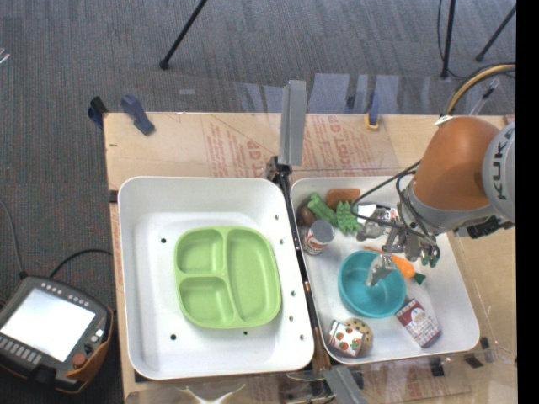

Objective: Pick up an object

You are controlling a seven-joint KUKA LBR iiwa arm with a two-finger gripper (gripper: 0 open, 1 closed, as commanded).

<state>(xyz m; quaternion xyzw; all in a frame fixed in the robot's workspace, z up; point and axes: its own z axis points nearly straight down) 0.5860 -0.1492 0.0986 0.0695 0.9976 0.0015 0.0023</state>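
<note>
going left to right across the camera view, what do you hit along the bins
handheld screen unit on the floor → green divided plate in the left bin → small can → teal bowl → red-labelled packet

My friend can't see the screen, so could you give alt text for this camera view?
A grey and orange robot arm reaches from the right, its gripper over a teal bowl in the right bin among small toys and cans. The left bin holds a green divided plate.
</note>
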